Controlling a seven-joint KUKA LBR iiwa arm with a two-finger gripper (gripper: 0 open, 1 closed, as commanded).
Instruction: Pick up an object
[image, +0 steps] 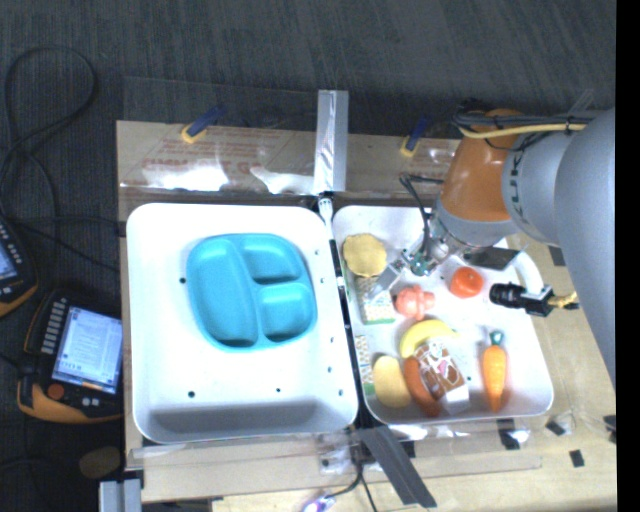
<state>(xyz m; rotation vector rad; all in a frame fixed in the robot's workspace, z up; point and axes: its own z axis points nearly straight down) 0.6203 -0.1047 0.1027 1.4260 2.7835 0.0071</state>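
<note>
Dark carpet surrounds the tabletop (230, 150), and you are looking down at two white bins set side by side on it. Nearest you, along the front of the right bin (530, 400), lie a small printed packet (438, 370) resting against a reddish sausage-shaped piece, a pale round fruit (388, 380) to its left, and a toy carrot (494, 366) to its right. Just behind them sits a yellow banana (425, 333), then a pink piece (413, 299) and an orange-red tomato (464, 282), with a yellowish round piece (364, 253) and a small green-and-white box (377, 305) by the bin's left wall. Over in the left bin (160, 400) lies a blue divided tray (250, 288), touching nothing else.

Farther back, the gripper (418, 260) hangs low over the rear of the right bin, between the yellowish piece and the tomato, just behind the pink piece. Judging by that pose, you are at the reach-down step: nothing looks lifted yet. The pink piece seems the nearest candidate, so the next move would call for settling over it and closing cleanly without nudging the tomato or banana.

You cannot tell how far the gripper is parted, nor whether anything is in it; the metal parts blur together under the orange wrist. The arm's grey bulk also covers the bin's far right corner.
</note>
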